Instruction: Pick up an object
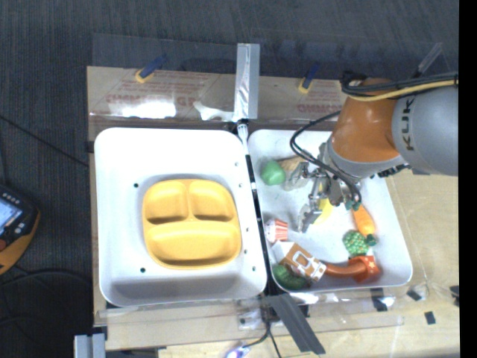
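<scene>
Two shallow white bins sit side by side on the bench. In the left bin [112, 200] we note a yellow plastic tray [192, 222] with three compartments, lying flat near the middle. The right bin [399, 263] holds the loose items. The grey arm with its orange band [365, 129] enters from 3 o'clock, and the two-finger gripper [317, 203] hangs over the bin's centre. Its fingers point down, slightly parted, with a small yellow piece [323, 210] between them; whether they truly clamp it we cannot tell. At 10 o'clock of the gripper lies a round green object [272, 173]. At 3 o'clock, an orange carrot-shaped toy [363, 220]. At 7 o'clock, a small red-and-white striped item [277, 230]. Along the bin's near edge, a brown-and-white box [304, 262] and a curved red-orange piece [350, 269].
</scene>
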Controlling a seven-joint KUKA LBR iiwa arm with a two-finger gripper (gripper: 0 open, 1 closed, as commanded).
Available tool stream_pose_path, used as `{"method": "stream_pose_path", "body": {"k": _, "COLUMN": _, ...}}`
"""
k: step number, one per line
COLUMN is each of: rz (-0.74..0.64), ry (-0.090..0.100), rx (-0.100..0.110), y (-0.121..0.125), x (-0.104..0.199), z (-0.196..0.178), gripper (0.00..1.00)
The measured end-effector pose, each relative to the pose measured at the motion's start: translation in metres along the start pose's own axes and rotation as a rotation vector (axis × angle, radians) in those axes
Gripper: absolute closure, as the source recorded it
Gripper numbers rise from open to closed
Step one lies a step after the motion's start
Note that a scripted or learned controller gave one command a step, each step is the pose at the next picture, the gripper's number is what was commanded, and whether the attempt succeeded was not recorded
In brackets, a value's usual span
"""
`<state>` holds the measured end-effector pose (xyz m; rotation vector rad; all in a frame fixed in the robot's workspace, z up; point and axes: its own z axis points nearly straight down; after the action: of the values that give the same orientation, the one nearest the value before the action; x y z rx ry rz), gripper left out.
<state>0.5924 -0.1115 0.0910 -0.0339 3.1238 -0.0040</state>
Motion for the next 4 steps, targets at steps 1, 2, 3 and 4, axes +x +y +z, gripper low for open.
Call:
{"method": "stream_pose_path", "body": {"k": 1, "rz": 0.052, "ry": -0.001, "rx": -0.001, "y": 0.014, "x": 0.024, "z": -0.001, "gripper": 0.0}}
{"method": "stream_pose_path", "body": {"k": 2, "rz": -0.257, "ry": 0.012, "rx": -0.005, "y": 0.002, "x": -0.034, "z": -0.015, "gripper": 0.0}}
{"method": "stream_pose_path", "body": {"k": 3, "rz": -0.149, "ry": -0.001, "rx": -0.003, "y": 0.006, "x": 0.008, "z": 0.0, "gripper": 0.0}}
{"method": "stream_pose_path", "body": {"k": 4, "rz": -0.472, "ry": 0.005, "rx": -0.001, "y": 0.008, "x": -0.017, "z": 0.001, "gripper": 0.0}}
